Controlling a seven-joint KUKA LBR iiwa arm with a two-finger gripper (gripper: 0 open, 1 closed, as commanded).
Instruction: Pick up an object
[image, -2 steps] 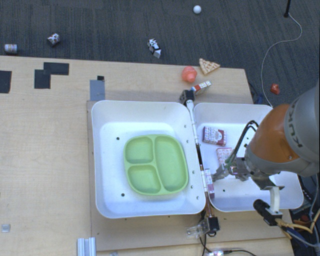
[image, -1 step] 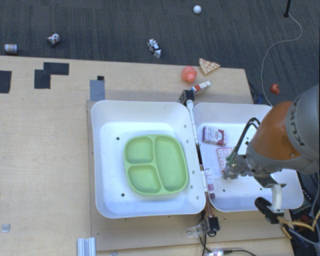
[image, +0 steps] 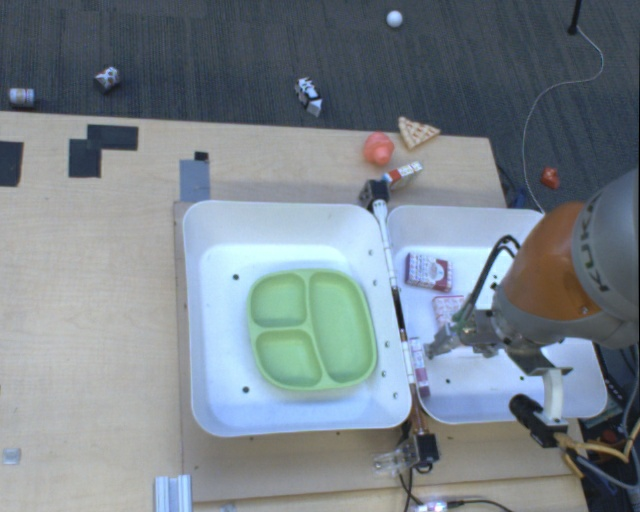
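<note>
Gripper (image: 447, 338) sits low in right bin (image: 590, 395), near red-white packet (image: 428, 271); we cannot tell its state. Green tray (image: 311, 330) fills left bin (image: 205, 300).

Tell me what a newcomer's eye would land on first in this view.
The green divided tray stands out, lying in the middle of the left white bin. Next comes the arm's orange band, looming over the right white bin, where a small red-and-white packet lies near the far wall. A red ball sits on the bench beyond the bins.

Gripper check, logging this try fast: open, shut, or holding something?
Gripper: cannot be told; it sits low in the right bin near the pink packet.
</note>
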